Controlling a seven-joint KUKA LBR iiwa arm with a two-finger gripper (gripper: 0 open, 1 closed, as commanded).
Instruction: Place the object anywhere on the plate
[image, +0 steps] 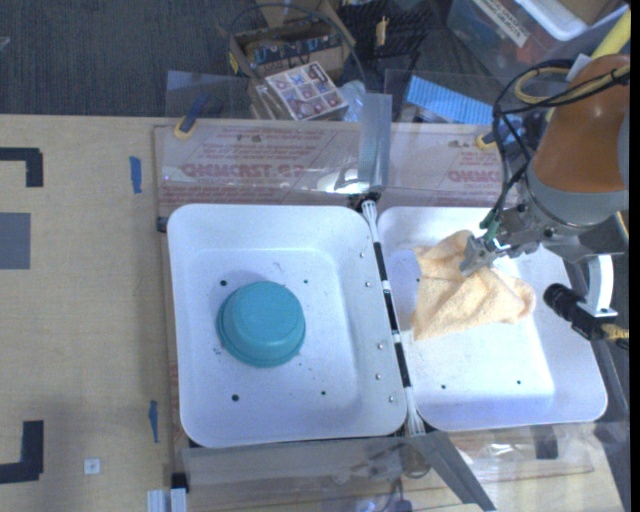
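Note:
A yellow cloth (465, 292) lies crumpled in the right bin (520, 390), in its upper left part. Its top edge is drawn up into a peak at my gripper (477, 257), which comes down from the right and is shut on that peak. The rest of the cloth hangs and spreads onto the bin floor below it. A round teal plate (262, 322), dome-like from above, sits in the middle of the left bin (200, 250), well to the left of the gripper and across the divider between the bins.
The raised rims where the two bins meet (385, 300) run between cloth and plate. The grey arm with its orange band (585, 130) and cables crowds the upper right. A black fitting (570, 305) sticks out at the right bin's right edge.

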